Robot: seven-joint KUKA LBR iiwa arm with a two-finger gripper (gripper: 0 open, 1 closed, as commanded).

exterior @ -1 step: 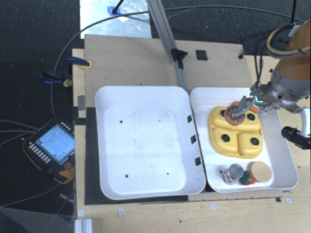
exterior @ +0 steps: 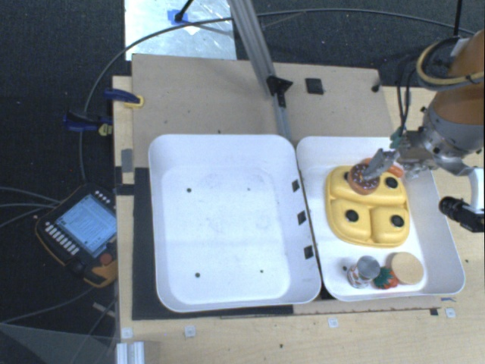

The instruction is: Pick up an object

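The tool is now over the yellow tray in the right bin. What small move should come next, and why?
Probably a short, straight descent. The tool hangs over the brown round piece at the upper left of the yellow tray, and nothing is visibly held yet. Whether it already touches the piece, I cannot tell, so it should go down slowly.

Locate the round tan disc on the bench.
The tan disc lies in the right bin's near right corner, just below the yellow tray.
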